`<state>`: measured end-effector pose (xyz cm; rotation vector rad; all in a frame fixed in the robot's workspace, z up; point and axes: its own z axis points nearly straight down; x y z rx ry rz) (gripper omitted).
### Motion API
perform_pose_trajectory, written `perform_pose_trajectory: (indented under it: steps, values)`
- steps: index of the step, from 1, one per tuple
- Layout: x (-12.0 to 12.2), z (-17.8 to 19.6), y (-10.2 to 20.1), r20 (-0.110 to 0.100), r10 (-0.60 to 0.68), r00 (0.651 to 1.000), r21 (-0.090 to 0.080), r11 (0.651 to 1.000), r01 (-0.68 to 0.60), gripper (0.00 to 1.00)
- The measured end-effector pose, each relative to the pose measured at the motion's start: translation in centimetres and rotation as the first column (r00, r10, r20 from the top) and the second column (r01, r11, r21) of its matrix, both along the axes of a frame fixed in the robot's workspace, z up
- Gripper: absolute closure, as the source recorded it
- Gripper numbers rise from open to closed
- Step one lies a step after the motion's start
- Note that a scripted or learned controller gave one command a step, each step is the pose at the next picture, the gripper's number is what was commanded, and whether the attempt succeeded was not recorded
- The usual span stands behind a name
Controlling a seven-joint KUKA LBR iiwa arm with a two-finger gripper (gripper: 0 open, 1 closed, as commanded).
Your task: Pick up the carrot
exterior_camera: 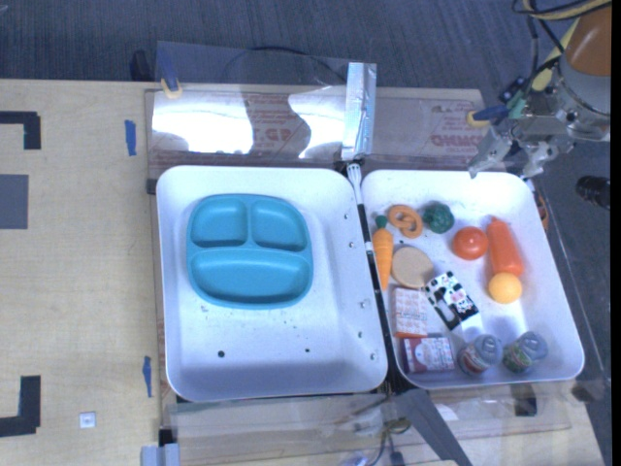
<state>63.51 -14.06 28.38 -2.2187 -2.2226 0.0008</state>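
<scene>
Overhead, camera view —
Carrot: the orange tapered carrot [383, 253] lies lengthwise along the left wall of the right shallow white bin [563, 304], narrow end toward the near side, just beside the round tan slice [412, 266].
Hand: the grey two-finger hand [511, 159] hovers over the far right corner of the right bin, well apart from the carrot; nothing sits between its fingers, and whether they are spread or closed I cannot tell.
Arm: the orange band [589, 42] shows at the upper right, above the wrist.
Right bin contents: an orange pretzel-like ring [405, 219], a dark green round piece [438, 217], a red tomato [470, 243], a red-orange cylinder [504, 246], a yellow-orange ball [505, 287], a black-and-white carton [451, 299], two red-and-white packets [417, 330] and two small cans [503, 352] — all close together.
Left bin: the other white bin [194, 352] holds a blue plastic divided plate [250, 250].
Desk: the pale wooden desk [73, 260] extends to the left.
</scene>
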Motion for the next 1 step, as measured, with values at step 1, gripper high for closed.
perform_pose_trajectory:
  steps: [1]
  values:
    - [-6.77,-6.24,-4.04,-0.004,0.017,1.000,-0.002,1.000,-0.017,0.00]
